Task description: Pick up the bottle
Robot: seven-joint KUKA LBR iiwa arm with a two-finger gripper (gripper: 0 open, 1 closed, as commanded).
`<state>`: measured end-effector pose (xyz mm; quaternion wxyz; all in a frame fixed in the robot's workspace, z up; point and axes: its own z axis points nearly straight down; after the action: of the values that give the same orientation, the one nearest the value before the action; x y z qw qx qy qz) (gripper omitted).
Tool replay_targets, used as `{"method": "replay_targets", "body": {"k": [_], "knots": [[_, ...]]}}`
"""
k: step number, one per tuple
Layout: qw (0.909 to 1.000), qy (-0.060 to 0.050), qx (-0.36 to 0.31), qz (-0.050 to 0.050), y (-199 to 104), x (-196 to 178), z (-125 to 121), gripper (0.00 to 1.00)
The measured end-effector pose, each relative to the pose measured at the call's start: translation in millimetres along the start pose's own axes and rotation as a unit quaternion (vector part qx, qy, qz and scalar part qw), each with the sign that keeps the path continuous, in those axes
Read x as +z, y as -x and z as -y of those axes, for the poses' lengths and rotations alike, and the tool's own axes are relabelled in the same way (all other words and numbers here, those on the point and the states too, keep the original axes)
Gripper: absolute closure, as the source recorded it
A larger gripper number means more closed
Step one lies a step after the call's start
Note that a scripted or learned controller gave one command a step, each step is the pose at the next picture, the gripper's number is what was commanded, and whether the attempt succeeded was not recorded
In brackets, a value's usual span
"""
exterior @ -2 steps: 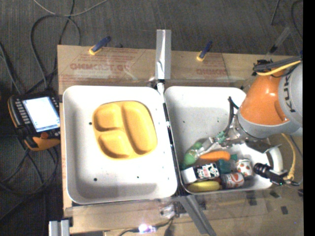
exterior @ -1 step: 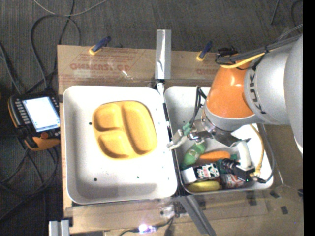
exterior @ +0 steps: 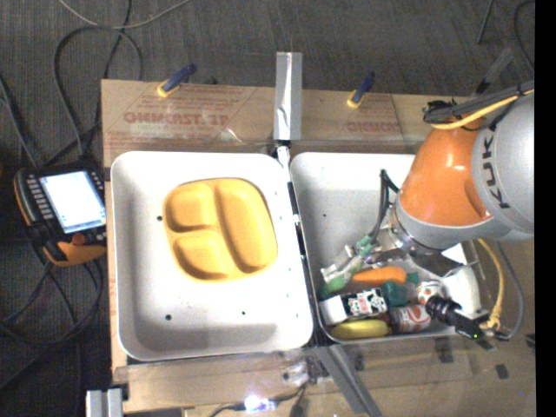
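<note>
Arm over the right bin, down among a pile of small things.

The grey arm [exterior: 486, 172] with its orange band reaches in from the right, and its gripper [exterior: 380, 254] sits low in the right bin [exterior: 347, 181], close above the clutter; whether it is released or clenched cannot be told from this angle, and nothing is seen between its tips. The bottle [exterior: 356, 305], white with a dark label, lies on its side near the front wall of that bin, just below the gripper. Beside it are an orange carrot [exterior: 380, 277], a yellow banana [exterior: 360, 328] and a red-and-white can [exterior: 415, 317]. The left bin [exterior: 139, 320] holds a yellow divided tray [exterior: 221, 228]. A handheld screen [exterior: 68, 202] rests off the surface to the left.
</note>
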<state>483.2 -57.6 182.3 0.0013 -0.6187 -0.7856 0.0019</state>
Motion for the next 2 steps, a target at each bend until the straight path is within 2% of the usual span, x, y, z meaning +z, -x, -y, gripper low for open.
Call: {"method": "replay_targets", "body": {"k": [1, 2], "knots": [[0.9969, 0.002, 0.079, 0.000, 51.2, 87.6, -11.0, 0.00], [0.9970, 0.001, 0.078, -0.002, 49.4, 79.5, -12.0, 1.00]]}}
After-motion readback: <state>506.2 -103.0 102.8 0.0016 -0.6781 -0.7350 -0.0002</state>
